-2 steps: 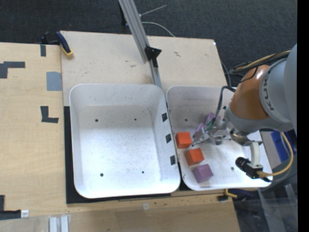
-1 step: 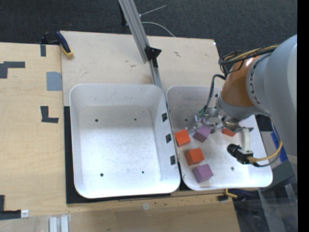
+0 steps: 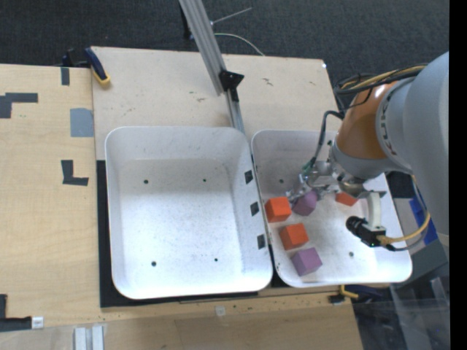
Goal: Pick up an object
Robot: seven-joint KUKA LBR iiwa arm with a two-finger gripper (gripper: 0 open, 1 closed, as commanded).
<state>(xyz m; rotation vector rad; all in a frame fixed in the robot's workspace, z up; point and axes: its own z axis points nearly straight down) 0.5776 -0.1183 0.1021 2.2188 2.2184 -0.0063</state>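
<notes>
Slanted overhead view of both bins

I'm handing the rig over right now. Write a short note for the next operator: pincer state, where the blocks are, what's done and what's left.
Pincer: low in the right bin, right at a small purple piece. I cannot tell whether it is open or shut, or whether it has the piece.

Blocks, all in the right bin: orange cube just left of the purple piece, second orange cube below it, purple cube nearest the front wall, and a small orange-red piece partly hidden by the arm.

Done: the arm has reached the blocks.
Left: confirm a grasp and lift; nothing is visibly raised yet.
</notes>
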